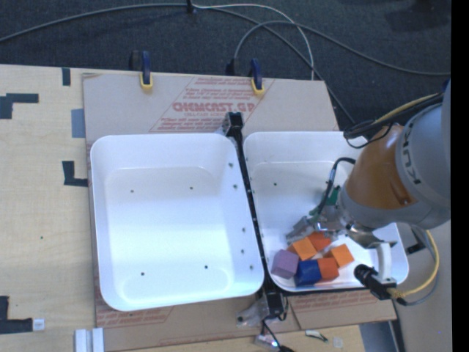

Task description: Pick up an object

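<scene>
Several small blocks lie bunched at the front of the right bin (293, 160): a purple block (286, 263), a blue block (308, 272), an orange block (304, 249), another orange block (341, 255) and a red-orange one (327, 268). My gripper (306, 229) reaches down from the arm's orange-banded wrist (377, 178) to just above the orange blocks. Its grey fingers (299, 230) point left and down, touching or nearly touching the pile. Nothing shows between them.
The left bin (110, 196) sits beside the right one, with a black divider (245, 189) between them. Two clamps (146, 72) hold the cardboard sheet at the back. Cables run behind and under the front edge.
</scene>
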